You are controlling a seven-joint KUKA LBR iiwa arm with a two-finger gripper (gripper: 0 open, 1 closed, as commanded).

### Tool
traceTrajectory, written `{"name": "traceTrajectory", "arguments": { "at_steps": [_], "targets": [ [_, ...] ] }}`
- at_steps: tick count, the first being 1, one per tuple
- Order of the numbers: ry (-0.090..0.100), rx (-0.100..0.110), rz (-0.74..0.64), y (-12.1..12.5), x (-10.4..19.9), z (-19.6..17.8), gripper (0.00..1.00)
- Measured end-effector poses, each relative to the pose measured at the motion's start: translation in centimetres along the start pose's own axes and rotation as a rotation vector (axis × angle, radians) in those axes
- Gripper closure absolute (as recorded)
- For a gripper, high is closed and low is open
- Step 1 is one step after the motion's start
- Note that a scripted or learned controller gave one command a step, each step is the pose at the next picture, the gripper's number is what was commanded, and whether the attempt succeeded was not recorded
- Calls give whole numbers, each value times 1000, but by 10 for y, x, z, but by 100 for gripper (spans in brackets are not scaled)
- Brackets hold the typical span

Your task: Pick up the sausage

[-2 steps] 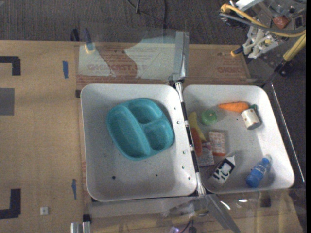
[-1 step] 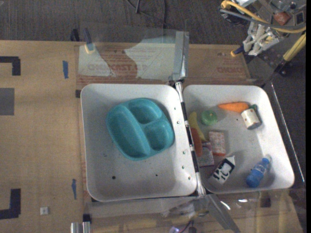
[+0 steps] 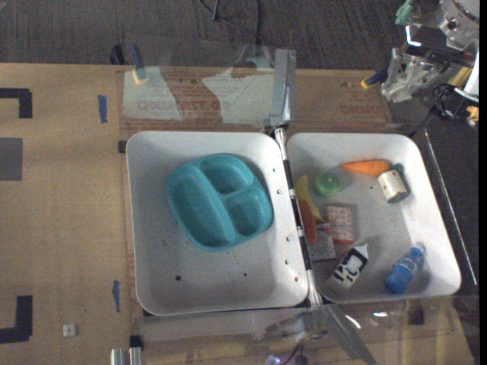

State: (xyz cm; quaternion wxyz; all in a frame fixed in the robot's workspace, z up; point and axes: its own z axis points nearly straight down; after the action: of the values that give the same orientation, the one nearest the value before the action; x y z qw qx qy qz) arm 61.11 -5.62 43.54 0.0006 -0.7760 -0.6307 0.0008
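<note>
Up at the bench's far right corner, the gripper [image 3: 401, 78] hangs outside both bins; whether it is apart or together I cannot tell. Meanwhile the sausage [image 3: 307, 220] lies along the right bin's [image 3: 434, 196] left wall, beside a yellow banana [image 3: 303, 188].

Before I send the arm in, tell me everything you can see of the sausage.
The sausage is a thin, reddish-brown stick, smooth and probably plastic. It lies flat in the right bin, tight along that bin's left wall, running lengthwise down the wall. A yellow banana sits at its upper end, and a small packet lies just beside it on the right; whether they touch is unclear. Its lower end reaches a flat wrapper. The gripper is outside the bin, well away from it.
</note>
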Motion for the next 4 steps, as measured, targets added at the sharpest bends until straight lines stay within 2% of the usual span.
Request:
{"name": "traceTrajectory", "arguments": {
  "at_steps": [1, 2, 3, 4],
  "targets": [
    [0, -6, -341, -2, 73, 0, 100],
    [0, -8, -545, 29, 136, -1, 100],
    [-1, -10, -1008, 12, 212, -1, 100],
    [-1, -7, -1328, -20, 265, -2, 100]
  ]
}}
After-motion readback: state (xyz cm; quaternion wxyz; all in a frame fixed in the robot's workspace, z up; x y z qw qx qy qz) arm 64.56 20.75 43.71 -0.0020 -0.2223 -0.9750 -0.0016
